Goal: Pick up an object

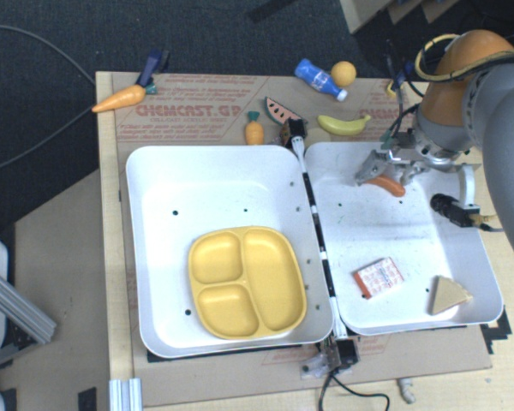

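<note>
Right now I see the gripper [384,175] low in the right bin [411,311], its fingers [365,174] closed around an orange sausage-like piece [389,185].

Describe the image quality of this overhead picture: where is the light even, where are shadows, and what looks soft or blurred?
Camera view: the light is even and diffuse over both bins, the left bin bright without harsh glare; the yellow tray casts just a thin shadow at its edge; the gripper and orange object beneath it look soft; the arm's near bulk at right is out of focus.
</note>
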Controlling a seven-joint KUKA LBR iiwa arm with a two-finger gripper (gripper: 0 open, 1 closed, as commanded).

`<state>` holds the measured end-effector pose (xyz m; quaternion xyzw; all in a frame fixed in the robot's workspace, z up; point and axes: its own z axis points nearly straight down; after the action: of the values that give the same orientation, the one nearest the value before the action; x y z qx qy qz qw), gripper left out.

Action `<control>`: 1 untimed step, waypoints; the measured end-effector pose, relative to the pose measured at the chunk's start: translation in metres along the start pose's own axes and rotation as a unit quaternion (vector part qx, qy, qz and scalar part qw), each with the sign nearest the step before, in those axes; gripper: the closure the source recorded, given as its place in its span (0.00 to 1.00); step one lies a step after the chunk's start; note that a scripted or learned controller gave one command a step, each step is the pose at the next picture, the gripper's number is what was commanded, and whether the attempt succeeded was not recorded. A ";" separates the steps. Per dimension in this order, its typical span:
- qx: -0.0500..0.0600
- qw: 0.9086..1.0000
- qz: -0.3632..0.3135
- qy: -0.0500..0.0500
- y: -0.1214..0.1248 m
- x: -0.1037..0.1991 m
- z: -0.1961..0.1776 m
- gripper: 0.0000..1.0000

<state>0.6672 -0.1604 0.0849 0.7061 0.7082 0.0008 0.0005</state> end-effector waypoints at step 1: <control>-0.001 1.000 0.000 -0.002 0.000 -0.001 -0.011 1.00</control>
<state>0.6676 -0.1618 0.0957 0.7062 0.7080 0.0004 0.0028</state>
